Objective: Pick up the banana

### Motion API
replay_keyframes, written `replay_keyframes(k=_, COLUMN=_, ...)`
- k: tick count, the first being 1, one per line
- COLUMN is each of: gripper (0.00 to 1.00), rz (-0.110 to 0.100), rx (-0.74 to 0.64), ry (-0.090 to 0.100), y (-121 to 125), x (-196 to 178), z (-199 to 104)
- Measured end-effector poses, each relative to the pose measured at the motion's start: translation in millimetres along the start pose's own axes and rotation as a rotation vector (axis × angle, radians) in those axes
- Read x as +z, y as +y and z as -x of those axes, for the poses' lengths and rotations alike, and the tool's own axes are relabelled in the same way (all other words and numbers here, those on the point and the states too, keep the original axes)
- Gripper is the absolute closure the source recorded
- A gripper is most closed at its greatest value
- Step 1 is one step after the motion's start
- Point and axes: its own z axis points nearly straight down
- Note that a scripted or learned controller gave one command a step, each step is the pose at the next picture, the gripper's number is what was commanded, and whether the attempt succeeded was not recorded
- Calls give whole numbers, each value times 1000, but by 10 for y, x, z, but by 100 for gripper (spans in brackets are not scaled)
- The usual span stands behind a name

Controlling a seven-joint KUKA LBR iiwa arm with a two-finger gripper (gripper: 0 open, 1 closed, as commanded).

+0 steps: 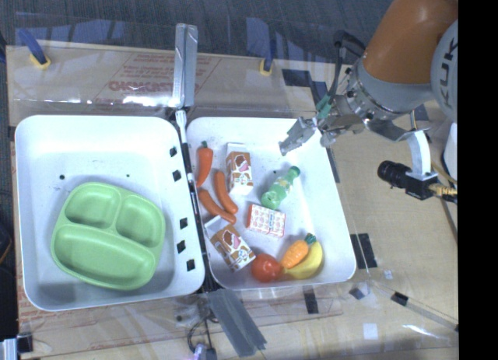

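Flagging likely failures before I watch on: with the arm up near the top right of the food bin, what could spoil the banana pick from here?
1. The banana lies in the bin's near right corner, pressed against the carrot and close to the tomato; the gripper may catch those instead.
2. The bin wall beside it leaves little room, so a collision seems possible.
3. The green bottle lies between gripper and banana and could be knocked.

My pincer (299, 137) hangs over the right bin's (336, 195) far edge; the banana (310, 262) lies in its near corner.
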Motion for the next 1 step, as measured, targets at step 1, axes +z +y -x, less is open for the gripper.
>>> replay_keyframes(k=1, gripper=0, rz=-2, rx=-99, ry=2, y=-765, x=1316, z=313)
